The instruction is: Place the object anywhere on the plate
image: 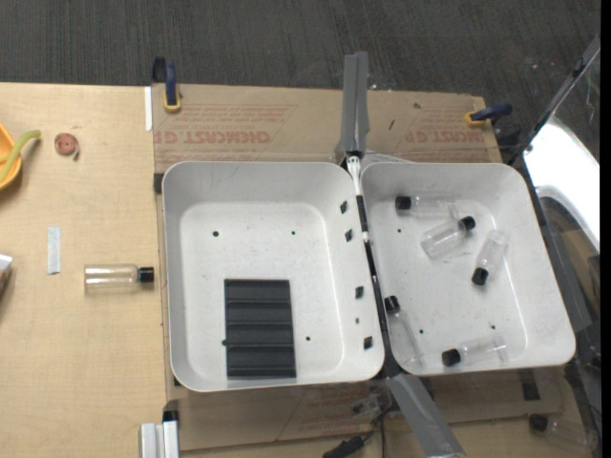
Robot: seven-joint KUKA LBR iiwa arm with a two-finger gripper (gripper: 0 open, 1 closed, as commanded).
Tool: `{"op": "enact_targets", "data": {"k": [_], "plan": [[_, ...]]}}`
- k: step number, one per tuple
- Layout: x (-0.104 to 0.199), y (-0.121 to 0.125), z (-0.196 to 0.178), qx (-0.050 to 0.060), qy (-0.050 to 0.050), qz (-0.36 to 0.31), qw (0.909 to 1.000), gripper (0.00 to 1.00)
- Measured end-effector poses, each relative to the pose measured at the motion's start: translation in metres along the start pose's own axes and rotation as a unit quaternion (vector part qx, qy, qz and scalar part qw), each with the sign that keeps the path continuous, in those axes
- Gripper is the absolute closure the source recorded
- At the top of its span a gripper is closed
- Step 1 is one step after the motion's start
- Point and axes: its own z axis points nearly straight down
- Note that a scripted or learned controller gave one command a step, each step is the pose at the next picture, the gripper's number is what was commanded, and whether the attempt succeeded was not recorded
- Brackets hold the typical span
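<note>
Two shallow white bins seen from above, standing side by side on a cardboard sheet (239,122) that covers the right part of the desk (76,351).

Left bin (186,256): a dark ribbed rectangular plate (258,327) lies flat on the floor of the bin, near its front edge and roughly midway between its side walls. Nothing rests on the plate.

Right bin (535,256): several clear vials with black caps lie scattered on their sides, none touching the plate.
- far-left vial (420,203), near the back wall
- central vial (447,237), slanted, cap toward the back right
- right vial (488,256), just beside the central one, cap toward the front
- front vial (473,353), close to the front wall, cap to the left
- a further black cap (390,303) sits against the left wall; its body is too faint to trace.

Bare desk, left of the bins: a stray vial (115,276) on its side, a small white strip (53,251), a reddish disc (65,143) and a yellow object (8,156) cut by the left edge. Blue clamps (159,70) grip the back edge of the cardboard.

The state of the hand cannot be told from this view.
</note>
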Motion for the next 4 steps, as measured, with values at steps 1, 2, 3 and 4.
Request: {"op": "enact_targets", "data": {"k": [1, 2, 3, 4], "plan": [[0.051, -0.023, 0.001, 0.000, 0.000, -0.003, 1.0000, 0.00], [-0.032, -0.006, 0.000, 0.000, 0.000, 0.000, 1.0000, 0.00], [0.015, 0.002, 0.000, 0.000, 0.000, -0.002, 1.0000, 0.00], [0.034, -0.035, 0.000, 0.000, 0.000, -0.005, 1.0000, 0.00]]}}
